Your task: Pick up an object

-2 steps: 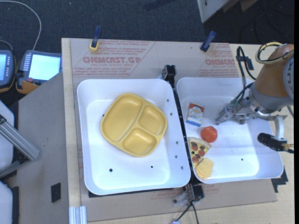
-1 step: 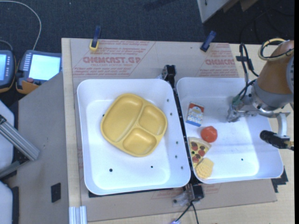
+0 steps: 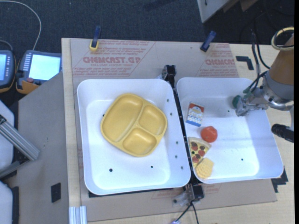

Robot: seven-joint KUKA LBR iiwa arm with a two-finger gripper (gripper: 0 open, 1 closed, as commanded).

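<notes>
Robot arm [image 3: 281, 73], seen from above at the right edge of the camera view. The widest visible segment is a rounded orange-tan band; below it sits a light grey, ring-shaped wrist flange with a smooth metallic sheen. Dark cables loop along the arm's left side toward the wrist. The gripper [image 3: 239, 105] is a compact grey metal assembly with a small teal-green part at its tip.

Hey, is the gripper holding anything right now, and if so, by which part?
It cannot be told. The gripper sits over the right bin, away from the tomato and carton.
</notes>
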